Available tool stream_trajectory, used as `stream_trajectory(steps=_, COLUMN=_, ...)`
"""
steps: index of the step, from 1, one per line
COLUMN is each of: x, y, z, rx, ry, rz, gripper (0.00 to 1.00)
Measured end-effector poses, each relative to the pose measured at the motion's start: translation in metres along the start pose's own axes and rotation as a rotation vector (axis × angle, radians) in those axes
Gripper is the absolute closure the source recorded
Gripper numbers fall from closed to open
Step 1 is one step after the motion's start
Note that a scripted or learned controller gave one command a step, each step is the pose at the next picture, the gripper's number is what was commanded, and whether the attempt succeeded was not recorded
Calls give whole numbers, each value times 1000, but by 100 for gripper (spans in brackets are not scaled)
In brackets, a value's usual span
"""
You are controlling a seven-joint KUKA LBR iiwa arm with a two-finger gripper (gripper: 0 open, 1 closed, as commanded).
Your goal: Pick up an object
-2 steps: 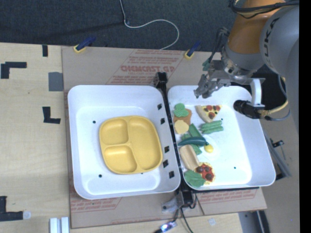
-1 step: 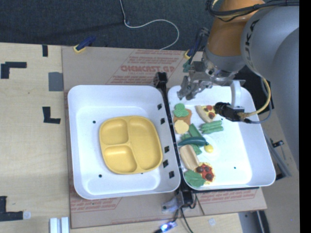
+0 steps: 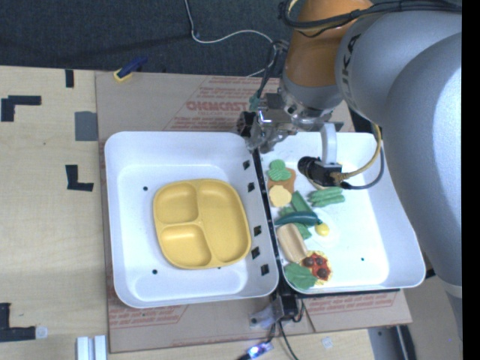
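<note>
While the arm leans over the right bin [image 3: 390,265], the gripper [image 3: 264,135] hangs above toy food [image 3: 298,220].
Whether it grips anything cannot be told.

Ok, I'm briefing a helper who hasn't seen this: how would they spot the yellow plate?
Start at the left white bin. The yellow plate lies flat in its middle, split into three compartments; the toy foods are all small pieces in the right bin.
</note>
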State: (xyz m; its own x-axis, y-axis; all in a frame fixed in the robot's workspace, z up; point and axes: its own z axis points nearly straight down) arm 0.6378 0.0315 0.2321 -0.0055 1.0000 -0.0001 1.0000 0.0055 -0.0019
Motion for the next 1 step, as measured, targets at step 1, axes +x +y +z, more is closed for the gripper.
stream_trajectory(steps=1, x=-4, y=-13, z=15, rx=2, ry=-1, rz=5, gripper=100)
